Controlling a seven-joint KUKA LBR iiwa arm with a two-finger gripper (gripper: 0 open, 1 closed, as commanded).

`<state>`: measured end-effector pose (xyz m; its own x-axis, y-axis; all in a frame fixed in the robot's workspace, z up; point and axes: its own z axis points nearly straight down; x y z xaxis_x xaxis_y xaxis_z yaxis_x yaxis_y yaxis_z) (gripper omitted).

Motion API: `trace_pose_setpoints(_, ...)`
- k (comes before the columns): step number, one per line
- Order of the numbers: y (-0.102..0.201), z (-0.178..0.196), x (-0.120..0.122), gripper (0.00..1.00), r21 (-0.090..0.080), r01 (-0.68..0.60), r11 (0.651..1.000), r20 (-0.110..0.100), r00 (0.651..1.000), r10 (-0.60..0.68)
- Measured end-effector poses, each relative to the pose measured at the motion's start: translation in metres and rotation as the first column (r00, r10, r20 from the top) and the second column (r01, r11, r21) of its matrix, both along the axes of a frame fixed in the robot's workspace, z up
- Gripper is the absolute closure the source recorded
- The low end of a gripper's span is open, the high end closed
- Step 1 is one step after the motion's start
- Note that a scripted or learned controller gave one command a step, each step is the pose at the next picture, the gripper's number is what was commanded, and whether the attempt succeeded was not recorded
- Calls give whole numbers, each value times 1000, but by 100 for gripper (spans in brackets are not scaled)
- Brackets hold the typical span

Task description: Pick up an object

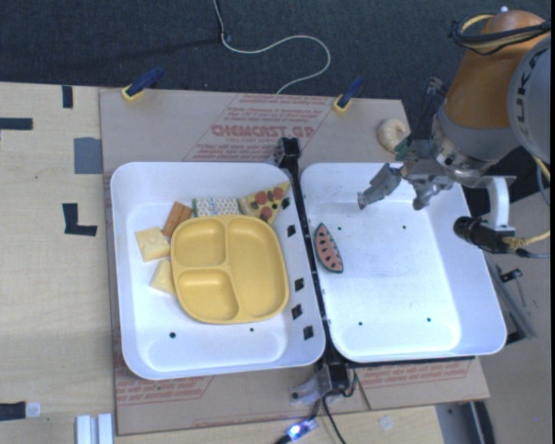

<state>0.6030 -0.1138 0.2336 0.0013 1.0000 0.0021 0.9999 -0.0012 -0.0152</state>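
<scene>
Currently the gripper is poised over the upper left part of the right bin, its jaws spread apart with nothing between them. The likeliest target, a watermelon-slice toy, is found lying flat on the floor of that bin, near its left wall, below and to the left of the jaws and apart from them. Lying alone on bare white plastic, it can probably be reached from above without crowding.

A yellow divided plate is set in the left bin, with several flat food-like pieces tucked around and partly under its upper and left edges; these would be harder to seize.

Both bins are carried on a cardboard sheet held by clips on a pale wooden surface. Dark carpet is seen beyond, crossed by a thin white cable.
</scene>
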Motion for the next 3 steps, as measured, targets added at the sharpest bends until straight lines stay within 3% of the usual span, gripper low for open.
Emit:
trace_pose_setpoints(1, 0, 8, 2, 0, -2, -3, 1000, 14, 1000, 3)
trace_pose_setpoints(3, -1, -82, -4, 0, -3, -2, 1000, 9, 1000, 2)
